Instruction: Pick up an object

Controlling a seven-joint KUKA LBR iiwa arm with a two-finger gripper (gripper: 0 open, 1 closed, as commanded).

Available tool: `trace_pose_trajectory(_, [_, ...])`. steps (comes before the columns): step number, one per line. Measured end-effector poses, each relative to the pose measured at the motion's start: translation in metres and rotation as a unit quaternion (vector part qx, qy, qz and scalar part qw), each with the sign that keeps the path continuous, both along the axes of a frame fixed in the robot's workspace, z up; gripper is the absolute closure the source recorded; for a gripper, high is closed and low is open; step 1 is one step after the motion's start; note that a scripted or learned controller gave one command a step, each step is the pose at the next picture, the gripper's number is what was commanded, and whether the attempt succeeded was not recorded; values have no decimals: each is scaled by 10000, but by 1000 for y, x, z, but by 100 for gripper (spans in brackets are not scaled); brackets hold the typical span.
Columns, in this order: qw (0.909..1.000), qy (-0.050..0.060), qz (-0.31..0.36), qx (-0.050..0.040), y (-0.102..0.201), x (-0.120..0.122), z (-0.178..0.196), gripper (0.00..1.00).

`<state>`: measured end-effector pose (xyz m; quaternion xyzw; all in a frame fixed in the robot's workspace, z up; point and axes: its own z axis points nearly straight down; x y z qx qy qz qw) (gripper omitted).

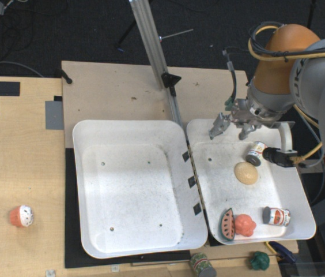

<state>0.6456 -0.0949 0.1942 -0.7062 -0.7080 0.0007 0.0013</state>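
My gripper (pixel 232 130) hangs above the far edge of the right bin (pixel 220 154), fingers apart and nothing between them. Several objects lie in this bin. A small jar with a dark cap (pixel 255 153) lies just right of and below the gripper. A tan egg-shaped object (pixel 246 173) rests nearer the front from the jar. Along the front edge sit a watermelon slice (pixel 227 224), a salmon-pink lump (pixel 244 225) and a small red-and-white can (pixel 276 216).
The left bin (pixel 131 189) lies beside the right one, with black clips (pixel 192 181) on the seam between them. A slanted aluminium rail (pixel 154 48) rises behind the bins. A red-and-white ball (pixel 21 216) sits on the bench at left. Two green objects (pixel 260 261) lie in front of the right bin.
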Motion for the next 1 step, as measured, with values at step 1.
trace_pose_trajectory(1, [10000,0,0,0,0,0,0,0])
